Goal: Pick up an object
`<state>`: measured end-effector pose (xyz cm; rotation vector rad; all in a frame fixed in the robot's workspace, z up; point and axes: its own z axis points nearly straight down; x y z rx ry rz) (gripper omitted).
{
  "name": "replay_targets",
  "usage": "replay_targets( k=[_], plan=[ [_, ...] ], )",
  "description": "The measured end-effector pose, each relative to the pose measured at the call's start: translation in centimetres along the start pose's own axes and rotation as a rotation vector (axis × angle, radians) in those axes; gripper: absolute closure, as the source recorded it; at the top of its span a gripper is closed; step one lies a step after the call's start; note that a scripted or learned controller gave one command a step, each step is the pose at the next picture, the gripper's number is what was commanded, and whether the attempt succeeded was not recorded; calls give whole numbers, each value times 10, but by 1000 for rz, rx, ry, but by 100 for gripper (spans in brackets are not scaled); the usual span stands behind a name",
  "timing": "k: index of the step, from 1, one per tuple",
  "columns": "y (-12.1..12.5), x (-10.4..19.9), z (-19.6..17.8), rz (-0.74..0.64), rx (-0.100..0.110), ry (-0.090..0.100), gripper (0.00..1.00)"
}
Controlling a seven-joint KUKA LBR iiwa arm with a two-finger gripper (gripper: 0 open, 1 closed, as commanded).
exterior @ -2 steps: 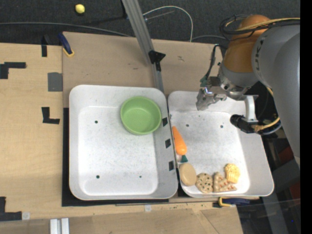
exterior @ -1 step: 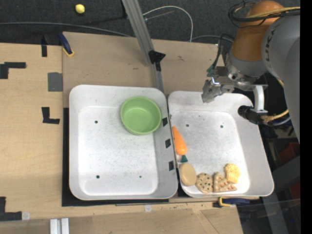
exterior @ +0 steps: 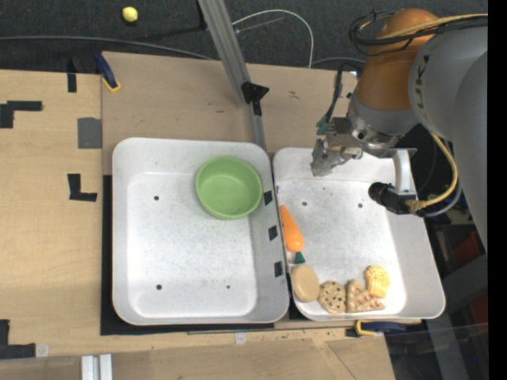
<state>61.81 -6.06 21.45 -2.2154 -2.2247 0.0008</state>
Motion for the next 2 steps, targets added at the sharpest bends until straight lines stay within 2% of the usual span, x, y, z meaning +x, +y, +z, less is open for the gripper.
replay_targets(
  k=[2],
  plan=[
    [-43,108,12,-2,2,1,100]
  ],
)
